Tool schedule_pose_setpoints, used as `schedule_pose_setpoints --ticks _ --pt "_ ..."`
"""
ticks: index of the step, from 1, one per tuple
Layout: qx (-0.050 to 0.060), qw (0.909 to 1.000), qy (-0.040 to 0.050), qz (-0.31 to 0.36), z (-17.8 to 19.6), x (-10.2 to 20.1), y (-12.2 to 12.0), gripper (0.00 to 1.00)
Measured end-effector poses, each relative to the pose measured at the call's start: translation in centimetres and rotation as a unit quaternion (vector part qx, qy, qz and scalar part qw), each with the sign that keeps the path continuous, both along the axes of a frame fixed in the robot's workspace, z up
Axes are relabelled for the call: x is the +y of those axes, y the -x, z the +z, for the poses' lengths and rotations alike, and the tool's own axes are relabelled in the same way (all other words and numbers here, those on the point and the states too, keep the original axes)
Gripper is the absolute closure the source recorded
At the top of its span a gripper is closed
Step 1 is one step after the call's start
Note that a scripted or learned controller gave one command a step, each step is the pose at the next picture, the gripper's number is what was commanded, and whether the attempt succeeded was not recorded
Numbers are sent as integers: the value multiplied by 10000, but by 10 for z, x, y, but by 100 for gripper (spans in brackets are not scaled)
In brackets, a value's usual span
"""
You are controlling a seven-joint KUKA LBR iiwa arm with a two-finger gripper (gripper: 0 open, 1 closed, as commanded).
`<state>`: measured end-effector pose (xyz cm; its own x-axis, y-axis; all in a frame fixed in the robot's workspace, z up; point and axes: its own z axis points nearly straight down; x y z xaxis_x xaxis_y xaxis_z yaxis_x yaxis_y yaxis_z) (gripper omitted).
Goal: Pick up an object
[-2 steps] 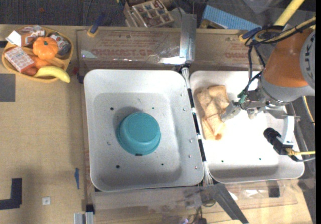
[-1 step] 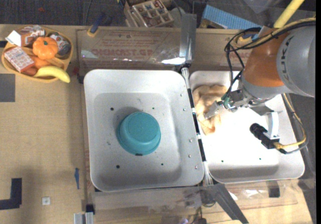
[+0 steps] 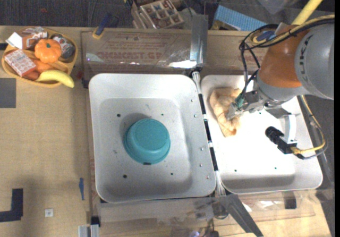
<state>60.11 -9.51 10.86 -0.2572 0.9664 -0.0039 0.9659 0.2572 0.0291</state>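
Gripper (image 3: 234,109) is down on the tan cloth (image 3: 223,104) in the right bin (image 3: 276,172); cloth runs up-left to down-right; fingers' state I cannot tell.

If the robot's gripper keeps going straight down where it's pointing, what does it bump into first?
Most likely the crumpled tan cloth in the right bin; the gripper sits right at its edge, though its height above it is unclear.

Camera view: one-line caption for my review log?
Gripper down on tan cloth in right bin; teal bowl in left bin.
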Motion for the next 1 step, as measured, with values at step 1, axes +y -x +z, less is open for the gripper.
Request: schedule_pose_setpoints --ticks 1 --pt "161 9973 14 -720 73 14 -20 100"
